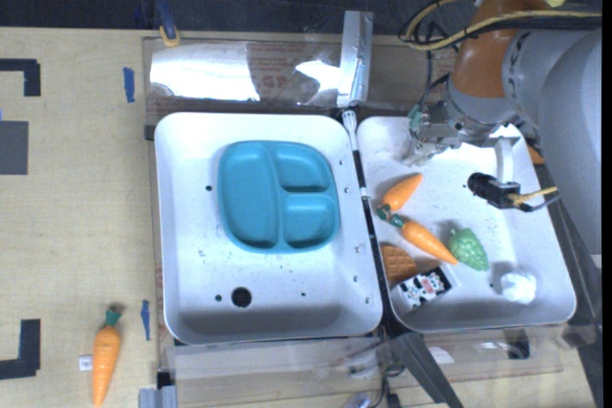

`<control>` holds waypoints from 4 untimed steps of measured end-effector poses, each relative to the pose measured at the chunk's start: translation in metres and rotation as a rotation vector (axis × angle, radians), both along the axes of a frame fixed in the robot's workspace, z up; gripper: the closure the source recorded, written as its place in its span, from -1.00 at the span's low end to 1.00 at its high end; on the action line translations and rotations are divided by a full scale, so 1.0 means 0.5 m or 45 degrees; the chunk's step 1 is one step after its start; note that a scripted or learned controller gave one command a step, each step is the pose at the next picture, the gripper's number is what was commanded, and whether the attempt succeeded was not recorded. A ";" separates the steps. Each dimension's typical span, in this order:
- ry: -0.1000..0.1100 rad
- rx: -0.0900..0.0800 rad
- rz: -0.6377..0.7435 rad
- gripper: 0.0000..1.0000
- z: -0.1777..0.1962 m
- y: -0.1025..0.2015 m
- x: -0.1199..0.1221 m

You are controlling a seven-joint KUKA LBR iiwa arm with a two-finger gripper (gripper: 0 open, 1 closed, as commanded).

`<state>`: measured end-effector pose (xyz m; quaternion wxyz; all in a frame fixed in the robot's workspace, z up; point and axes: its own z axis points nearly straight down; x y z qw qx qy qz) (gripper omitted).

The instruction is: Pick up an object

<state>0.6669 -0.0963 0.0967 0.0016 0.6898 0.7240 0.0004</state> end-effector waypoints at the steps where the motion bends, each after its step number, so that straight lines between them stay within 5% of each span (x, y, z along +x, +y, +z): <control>1: 0.002 0.000 0.000 -1.00 -0.002 0.001 -0.001; 3: -0.001 0.002 0.158 -1.00 -0.019 0.001 -0.190; 4: 0.008 0.004 0.080 -1.00 -0.017 0.001 -0.316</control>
